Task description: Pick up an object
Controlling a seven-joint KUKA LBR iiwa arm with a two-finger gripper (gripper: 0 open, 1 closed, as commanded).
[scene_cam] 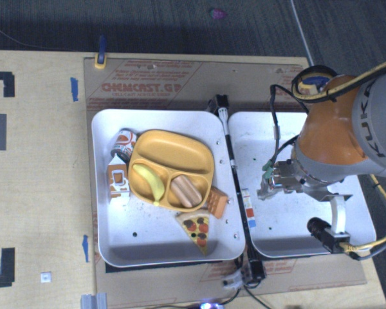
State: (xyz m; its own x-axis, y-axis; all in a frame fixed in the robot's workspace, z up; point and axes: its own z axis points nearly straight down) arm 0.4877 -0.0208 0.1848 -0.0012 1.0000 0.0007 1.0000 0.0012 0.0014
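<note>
**Desk:** Where was the arm when you looked?

**Me:** I saw it reaching in from the right, its orange band hanging over the right bin [257, 240]. The gripper [268, 187] sat low over that bin's left half, near the divider between the two bins. I could make out grey metal and a bit of green wiring at the wrist, but I couldn't tell whether the claw was open or closed; the arm's own body hid that part. I saw nothing between its tips.

**Desk:** And the objects to pick?

**Me:** They all lay in the left bin [109, 237], well apart from the gripper. A yellow divided plate [174, 150] took up the middle. In its lower left compartment I saw a banana [150, 181], and in the lower right one a hot dog [187, 190]. A can [123, 145] lay tilted against the plate's upper left edge, and an orange and white carton [118, 179] sat just below it, touching the plate's left side. A small brown block [217, 203] rested at the plate's lower right corner, and a pizza slice [196, 228] lay just below the plate, pointing toward the bin's near wall.

**Desk:** Anything under the bins?

**Me:** A brown board [141, 82] with printed lettering, on the pale bench [32, 172].
</note>
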